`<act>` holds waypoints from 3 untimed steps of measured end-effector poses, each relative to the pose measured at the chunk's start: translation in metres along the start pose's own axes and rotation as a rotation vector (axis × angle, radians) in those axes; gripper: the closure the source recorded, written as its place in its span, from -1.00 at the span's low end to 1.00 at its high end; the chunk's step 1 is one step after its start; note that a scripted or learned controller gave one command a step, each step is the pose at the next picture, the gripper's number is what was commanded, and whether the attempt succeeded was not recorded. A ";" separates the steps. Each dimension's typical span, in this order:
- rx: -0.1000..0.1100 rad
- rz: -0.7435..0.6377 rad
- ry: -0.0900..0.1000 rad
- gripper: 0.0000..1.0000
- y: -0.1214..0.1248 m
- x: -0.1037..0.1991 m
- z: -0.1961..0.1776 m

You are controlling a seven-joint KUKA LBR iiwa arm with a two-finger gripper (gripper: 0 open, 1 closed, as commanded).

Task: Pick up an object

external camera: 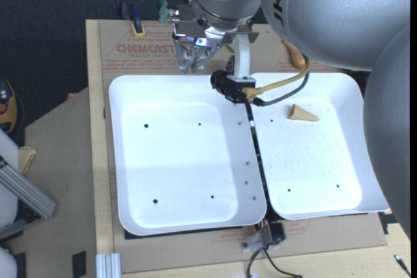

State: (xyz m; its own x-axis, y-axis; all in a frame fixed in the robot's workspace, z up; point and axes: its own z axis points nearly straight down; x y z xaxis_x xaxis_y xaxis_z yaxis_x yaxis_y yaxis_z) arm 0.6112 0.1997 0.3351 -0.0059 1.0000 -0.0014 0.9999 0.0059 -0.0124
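Beyond the far rim of the white bin (176,159) on the view's left, I have the pincer (194,56) hanging above the table (104,68); at this slant I cannot tell whether it is open or closed. Over in the other bin (313,166) lies a small tan wedge (303,114), toward the far side, long axis roughly across the view; from the pincer it sits to the view's right and nearer the camera, so I judge the reach must cross the seam between bins.
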 end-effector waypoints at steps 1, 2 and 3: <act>-0.019 0.011 0.002 1.00 -0.024 -0.057 -0.054; -0.023 0.012 0.001 1.00 -0.020 -0.119 -0.130; -0.006 0.000 0.001 1.00 0.004 -0.052 -0.070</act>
State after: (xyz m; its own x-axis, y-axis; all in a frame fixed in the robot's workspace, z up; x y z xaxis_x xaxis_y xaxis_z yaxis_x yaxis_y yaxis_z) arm 0.6160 0.1478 0.4055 -0.0055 1.0000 -0.0001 1.0000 0.0055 -0.0067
